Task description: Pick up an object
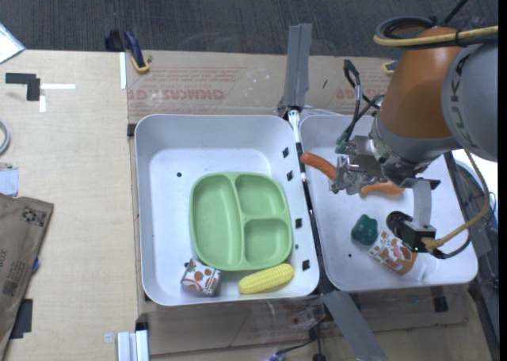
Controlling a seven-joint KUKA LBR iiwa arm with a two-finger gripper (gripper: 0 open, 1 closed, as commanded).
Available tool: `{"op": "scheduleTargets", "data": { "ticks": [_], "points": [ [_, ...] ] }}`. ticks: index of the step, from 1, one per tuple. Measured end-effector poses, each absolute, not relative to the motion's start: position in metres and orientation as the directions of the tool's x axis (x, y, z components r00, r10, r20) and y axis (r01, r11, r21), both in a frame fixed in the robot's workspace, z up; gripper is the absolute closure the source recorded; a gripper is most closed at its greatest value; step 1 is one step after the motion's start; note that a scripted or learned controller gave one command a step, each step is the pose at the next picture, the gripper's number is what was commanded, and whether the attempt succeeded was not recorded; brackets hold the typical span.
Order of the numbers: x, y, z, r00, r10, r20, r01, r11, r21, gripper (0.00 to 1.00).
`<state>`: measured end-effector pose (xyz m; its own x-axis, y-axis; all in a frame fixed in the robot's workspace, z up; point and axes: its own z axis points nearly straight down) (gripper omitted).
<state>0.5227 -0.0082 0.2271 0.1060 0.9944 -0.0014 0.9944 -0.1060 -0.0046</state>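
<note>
End effector (346, 180) is positioned over right bin (451, 268) beside orange carrot (321, 164); its opening cannot be told. "KUKA" is partly read on arm (463, 98); "CHEMCOTZ" is seen mirrored on far cardboard (214, 92).

Grey arm (444, 106) from the right, wrist bent downward.

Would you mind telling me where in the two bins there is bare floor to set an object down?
Left bin: bare floor along the back wall, behind the green plate; its front edge is crowded by the corn and small carton. Right bin: crowded by the carrot, green toy, packet and arm.
</note>
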Motion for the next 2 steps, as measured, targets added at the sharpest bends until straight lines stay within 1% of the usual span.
{"op": "scheduleTargets", "data": {
  "ticks": [1,2],
  "points": [
    [0.5537,0.0311,0.2039,0.271,0.963,-0.004,0.963,-0.271,-0.004,1.00],
    [0.5536,0.0302,0.2116,0.270,0.963,-0.007,0.963,-0.270,-0.008,1.00]
  ]
}}
